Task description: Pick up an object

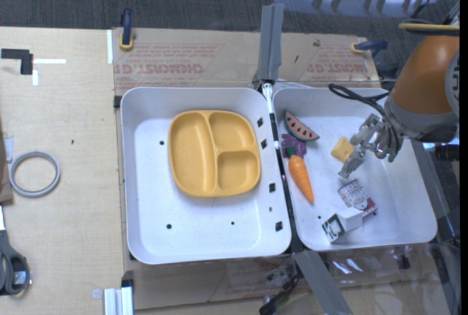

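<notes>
Camera view, looking down at a slant on the desk [66,109]. Red print on the cardboard sheet [190,58] beyond the carrot [301,177], upside down from here and too blurred to read for certain. Small red-and-white packet [355,195] right of the carrot, with markings too small to make out.

Scissors [13,273] far left of the carrot, cut off by the picture edge. Grey arm with orange band [431,76] up and right of the carrot, partly cut off. Gripper [356,160] hanging to the right of the carrot, low over the right bin [409,233], between the yellow cheese block [340,150] and the packet. Released or clenched: cannot tell, and nothing seen to be grasped.

Right bin holding the carrot itself, purple grapes [292,146] touching its top end, a watermelon slice [301,127] just beyond those, the cheese block up and to the right, the packet to the right, and a grey-and-white box [342,224] below and right – all lying on the bin floor.

Left bin [146,233] to the left of the carrot, holding a yellow three-part plate [214,153] with nothing visible in its compartments.

Grey tape ring [34,173] far to the carrot's left on the bare desk.
</notes>
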You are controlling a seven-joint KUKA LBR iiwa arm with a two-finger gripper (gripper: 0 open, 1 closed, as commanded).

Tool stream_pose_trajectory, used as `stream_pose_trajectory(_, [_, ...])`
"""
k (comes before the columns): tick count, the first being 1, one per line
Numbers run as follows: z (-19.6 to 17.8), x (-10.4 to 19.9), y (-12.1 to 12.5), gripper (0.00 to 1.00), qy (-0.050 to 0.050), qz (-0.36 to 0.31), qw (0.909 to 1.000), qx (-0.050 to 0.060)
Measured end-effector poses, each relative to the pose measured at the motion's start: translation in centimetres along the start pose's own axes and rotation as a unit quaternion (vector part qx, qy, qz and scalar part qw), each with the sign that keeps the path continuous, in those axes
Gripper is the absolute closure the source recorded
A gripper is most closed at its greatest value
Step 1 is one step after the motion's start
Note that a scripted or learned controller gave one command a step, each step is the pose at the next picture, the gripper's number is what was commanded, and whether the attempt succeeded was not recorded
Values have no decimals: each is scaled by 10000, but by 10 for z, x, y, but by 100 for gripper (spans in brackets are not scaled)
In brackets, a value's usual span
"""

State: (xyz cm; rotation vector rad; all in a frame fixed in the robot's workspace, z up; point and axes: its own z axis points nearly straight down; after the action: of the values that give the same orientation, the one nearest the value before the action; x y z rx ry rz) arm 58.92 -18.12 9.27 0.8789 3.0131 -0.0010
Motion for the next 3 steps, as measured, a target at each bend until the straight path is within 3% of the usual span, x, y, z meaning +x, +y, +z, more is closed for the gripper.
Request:
stream_pose_trajectory(1, [0, -30, 37, 0, -4, 849, 9964, 0])
stream_pose_trajectory(3, [-1, -36, 38, 0, -12, 1007, 9949, -4])
